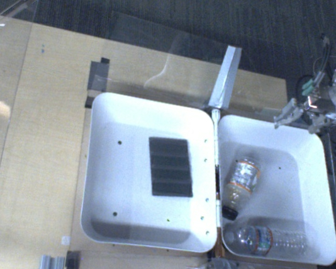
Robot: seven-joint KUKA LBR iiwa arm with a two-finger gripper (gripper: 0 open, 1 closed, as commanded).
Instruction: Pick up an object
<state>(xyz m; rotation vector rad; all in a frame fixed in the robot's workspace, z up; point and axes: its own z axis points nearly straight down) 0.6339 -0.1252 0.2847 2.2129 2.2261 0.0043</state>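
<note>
Hovering pincer (pixel 300 116) spread above right bin's (pixel 321 188) rim.

Bins (pixel 159 113): matt white plastic, smooth. Bottles (pixel 242 181): clear glossy plastic, w/ printed labels. Ribbed pad (pixel 171 167): matt black, prob. rubber or foam. Bench (pixel 30 159): pale wood-look, low sheen.

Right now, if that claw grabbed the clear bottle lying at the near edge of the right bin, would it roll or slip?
Probably both. The clear bottle lies on its side, so a nudge could roll it along the right bin. Its smooth plastic looks slippery, and it seems empty, so likely light and squashy.
</note>
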